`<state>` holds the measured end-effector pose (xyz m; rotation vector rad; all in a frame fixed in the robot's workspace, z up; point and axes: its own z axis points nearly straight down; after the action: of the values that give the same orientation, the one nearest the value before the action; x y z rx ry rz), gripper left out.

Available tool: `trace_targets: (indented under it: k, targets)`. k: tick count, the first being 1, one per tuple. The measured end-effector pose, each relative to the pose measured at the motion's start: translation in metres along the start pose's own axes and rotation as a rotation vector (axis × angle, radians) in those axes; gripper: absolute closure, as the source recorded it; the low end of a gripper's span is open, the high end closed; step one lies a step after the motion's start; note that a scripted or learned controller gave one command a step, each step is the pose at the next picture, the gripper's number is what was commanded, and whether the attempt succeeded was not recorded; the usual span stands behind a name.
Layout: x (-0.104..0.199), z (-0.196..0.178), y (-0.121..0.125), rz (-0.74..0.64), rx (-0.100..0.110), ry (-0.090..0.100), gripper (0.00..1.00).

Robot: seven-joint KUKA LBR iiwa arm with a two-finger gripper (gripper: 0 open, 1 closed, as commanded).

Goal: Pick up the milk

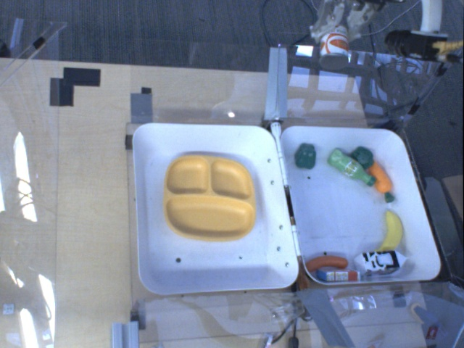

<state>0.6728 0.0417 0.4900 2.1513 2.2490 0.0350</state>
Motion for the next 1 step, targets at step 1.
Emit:
trace_targets:
  k: [1]
  targets:
    - [0.0136,0.0542,-0.0054,0.097,0.033,0.004,1.00]
